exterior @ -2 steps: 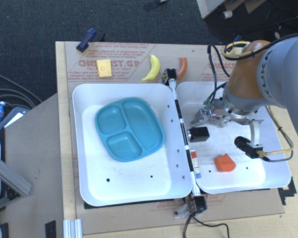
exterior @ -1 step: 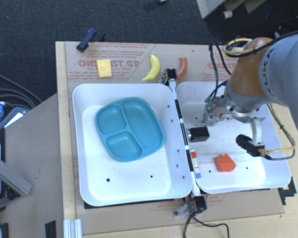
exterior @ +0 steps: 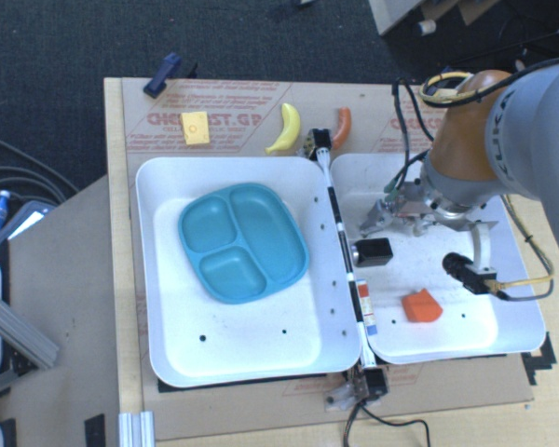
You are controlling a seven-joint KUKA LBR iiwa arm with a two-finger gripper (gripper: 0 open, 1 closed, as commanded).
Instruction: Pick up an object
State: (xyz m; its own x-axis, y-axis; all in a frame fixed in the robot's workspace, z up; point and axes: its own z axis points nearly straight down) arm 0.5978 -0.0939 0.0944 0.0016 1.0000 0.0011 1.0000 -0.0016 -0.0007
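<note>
Nearest us, we are seeing an orange block (exterior: 421,306) lying in the right bin (exterior: 447,345), with a small black block (exterior: 372,250) just beyond it near the divider. We are holding our gripper (exterior: 402,214) low over that bin, just beside the black block; whether it is wide or narrow we cannot tell. Left, a blue divided plate (exterior: 242,241) is sitting in the left bin (exterior: 168,324). Farthest, a banana (exterior: 285,128) is lying on the bench (exterior: 130,138).

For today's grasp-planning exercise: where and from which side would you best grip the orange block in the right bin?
Grip the orange block across its two longer sides, coming straight down from above. It lies flat on the right bin floor with open space around it, apart from the black object.
</note>
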